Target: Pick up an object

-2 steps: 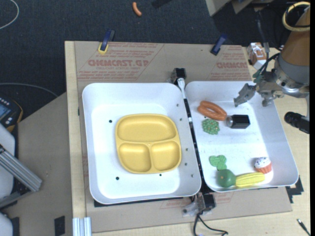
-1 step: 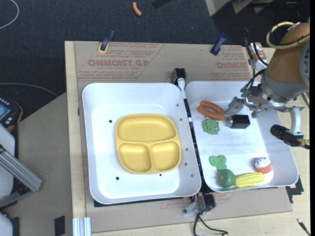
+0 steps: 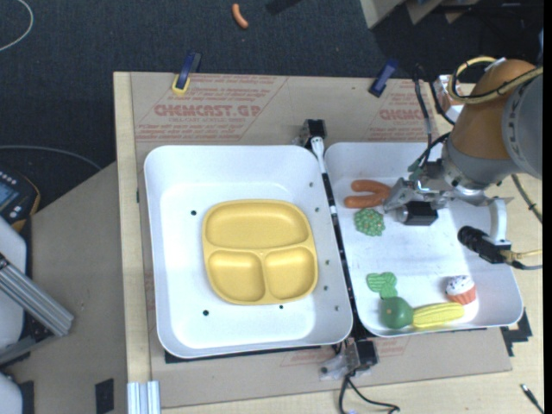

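In the right bin [image 3: 509, 304], I saw the gripper [image 3: 412, 203] low at three o'clock of the sausages [image 3: 369, 193], finger state unclear, nothing lifted yet.

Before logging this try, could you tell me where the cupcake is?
The small pink-frosted cupcake sits in the right white bin, near its front right corner, just above the yellow corn cob.

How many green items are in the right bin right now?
3. A green bumpy cluster sits near the bin's left wall, a small green piece lies lower down, and a round green fruit rests just below it. The gripper may hide others.
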Controlling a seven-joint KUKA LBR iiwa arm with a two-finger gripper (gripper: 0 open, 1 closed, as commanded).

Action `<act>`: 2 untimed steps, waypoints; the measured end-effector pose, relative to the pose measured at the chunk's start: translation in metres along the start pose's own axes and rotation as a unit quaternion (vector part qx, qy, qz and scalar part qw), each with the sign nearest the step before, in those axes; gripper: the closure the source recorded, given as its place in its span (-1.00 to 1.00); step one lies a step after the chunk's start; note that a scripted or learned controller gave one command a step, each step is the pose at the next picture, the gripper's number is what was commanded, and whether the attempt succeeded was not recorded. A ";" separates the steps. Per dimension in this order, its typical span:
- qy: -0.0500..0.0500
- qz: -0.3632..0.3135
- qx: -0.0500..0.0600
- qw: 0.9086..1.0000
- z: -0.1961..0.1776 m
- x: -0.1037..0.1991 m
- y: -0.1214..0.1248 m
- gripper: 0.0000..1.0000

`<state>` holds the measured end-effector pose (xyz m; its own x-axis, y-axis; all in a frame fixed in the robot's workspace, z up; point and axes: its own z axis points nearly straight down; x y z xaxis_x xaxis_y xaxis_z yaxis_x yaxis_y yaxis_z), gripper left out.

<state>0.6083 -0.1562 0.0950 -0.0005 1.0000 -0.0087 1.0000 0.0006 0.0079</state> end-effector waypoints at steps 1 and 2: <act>0.001 0.000 -0.006 1.000 0.000 -0.002 0.007 -1.00; 0.000 -0.001 -0.014 1.000 -0.015 -0.001 0.011 1.00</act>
<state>0.6193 -0.1575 0.1099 -0.0019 1.0000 -0.0089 0.9993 0.0022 0.0362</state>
